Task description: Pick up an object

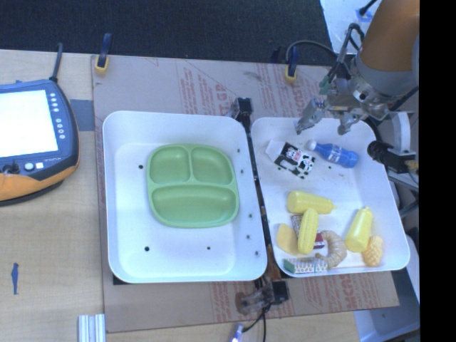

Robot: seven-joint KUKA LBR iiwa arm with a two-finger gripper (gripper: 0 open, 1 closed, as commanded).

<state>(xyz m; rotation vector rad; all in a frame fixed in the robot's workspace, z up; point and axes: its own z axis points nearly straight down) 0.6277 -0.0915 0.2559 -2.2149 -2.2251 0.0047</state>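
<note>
Light wood desk [50, 248], brown cardboard sheet [199, 84] laid over most of it, held by clamps [102, 61] at the far edge. Dark carpeted floor [178, 9] behind. Handheld control tablet [32, 137] with white screen and orange underside at left edge of desk. Small blue mark [15, 277] lower left. Bright, even lighting, soft shadows.

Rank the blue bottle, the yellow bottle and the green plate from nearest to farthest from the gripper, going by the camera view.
From the gripper, fingers spread, over the right bin's far end:
1. Blue bottle, just below it in the right bin.
2. Yellow bottle, farther down the same bin, toward its near right corner.
3. Green plate, across in the left bin.
</note>
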